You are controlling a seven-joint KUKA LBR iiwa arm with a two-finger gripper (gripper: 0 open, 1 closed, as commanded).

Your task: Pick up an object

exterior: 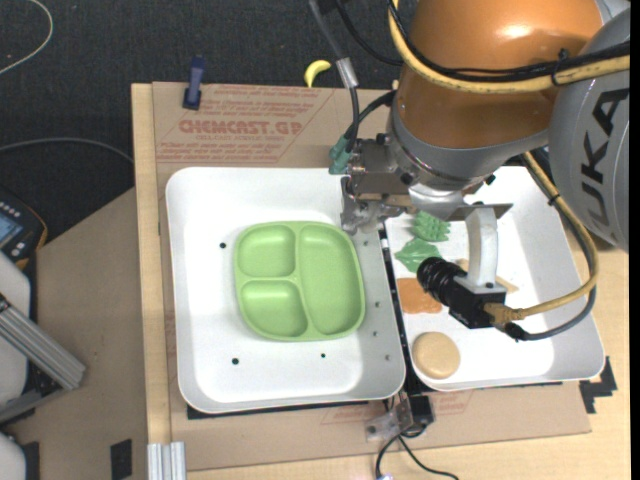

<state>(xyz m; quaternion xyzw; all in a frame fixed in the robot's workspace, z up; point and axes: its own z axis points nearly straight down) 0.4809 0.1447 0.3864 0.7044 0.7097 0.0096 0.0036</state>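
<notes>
1. Arm [490,38]: grey, with an orange band. It enters from the view's right and hangs over the seam between the 2 bins.
2. Cardboard sheet [250,123]: lies under both bins and runs out beyond the gripper toward the top of the view. It carries red print.
3. Left bin [200,228]: white and shallow, directly left of the gripper.
4. Right bin [545,338]: white, directly right of the gripper. The arm covers its upper part.
5. Green divided plate [300,280]: has 3 compartments and lies flat in the left bin. It sits just left of and below the gripper, with its upper right corner close to the tool.
6. Gripper [360,211]: metal body low over the dividing rims, at the bins' upper half. I cannot tell whether it is wide or narrow, and nothing is seen held in it.
7. Tan round disc [436,354]: in the right bin, well below and right of the gripper, near the bin's front rim.
8. Orange piece [418,298]: in the right bin, between the disc and the gripper.
9. Green leafy piece [412,255]: in the right bin, just right of and below the gripper, and the nearest loose item to it.
10. Blue clip [193,83]: on the cardboard's far edge, well up and left of the gripper.
</notes>
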